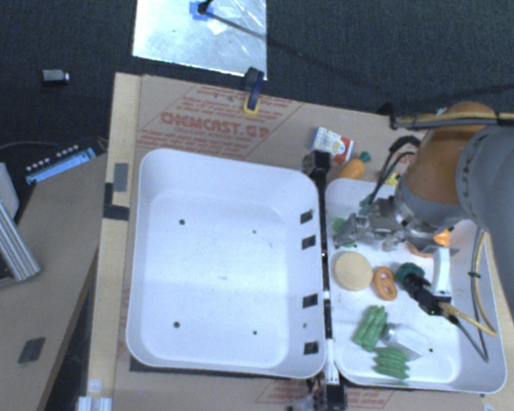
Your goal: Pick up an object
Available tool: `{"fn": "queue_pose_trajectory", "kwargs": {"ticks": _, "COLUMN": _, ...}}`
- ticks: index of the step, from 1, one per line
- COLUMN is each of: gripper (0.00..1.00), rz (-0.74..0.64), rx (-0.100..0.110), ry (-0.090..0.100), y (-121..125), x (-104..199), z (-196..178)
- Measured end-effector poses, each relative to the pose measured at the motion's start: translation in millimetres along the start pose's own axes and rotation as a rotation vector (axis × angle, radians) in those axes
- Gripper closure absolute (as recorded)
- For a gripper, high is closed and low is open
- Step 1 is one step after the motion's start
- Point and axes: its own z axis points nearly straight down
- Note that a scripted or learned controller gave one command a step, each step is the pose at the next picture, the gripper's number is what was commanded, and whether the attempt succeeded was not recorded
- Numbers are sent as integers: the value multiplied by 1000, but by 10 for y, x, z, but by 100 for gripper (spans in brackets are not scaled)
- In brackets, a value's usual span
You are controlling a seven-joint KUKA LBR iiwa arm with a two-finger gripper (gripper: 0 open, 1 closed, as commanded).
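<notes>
gripper [363,224] low in right bin [488,368], upper part | grip state: we cannot tell | we centre over bun [353,270] just below, then descend

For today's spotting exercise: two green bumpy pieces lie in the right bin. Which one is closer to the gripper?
The upper green piece, standing lengthwise just below the orange ring. The other green piece lies crosswise nearer the bin's front edge, farther from the gripper.

My arm [512,175]: broad grey casing, orange band [439,162] above the wrist, black cables [399,157] alongside, metallic gripper [359,225] at the tip.
</notes>
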Motion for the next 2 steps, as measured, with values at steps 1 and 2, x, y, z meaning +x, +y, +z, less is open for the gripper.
{"fn": "queue_pose_trajectory", "kwargs": {"ticks": 1, "gripper": 0, "rz": 19, "rx": -16, "ry": -6, "y": -867, "x": -460, "z": 99}}
{"fn": "queue_pose_trajectory", "kwargs": {"ticks": 2, "gripper": 0, "rz": 7, "rx": -18, "ry": -8, "y": -382, "x": -286, "z": 92}}
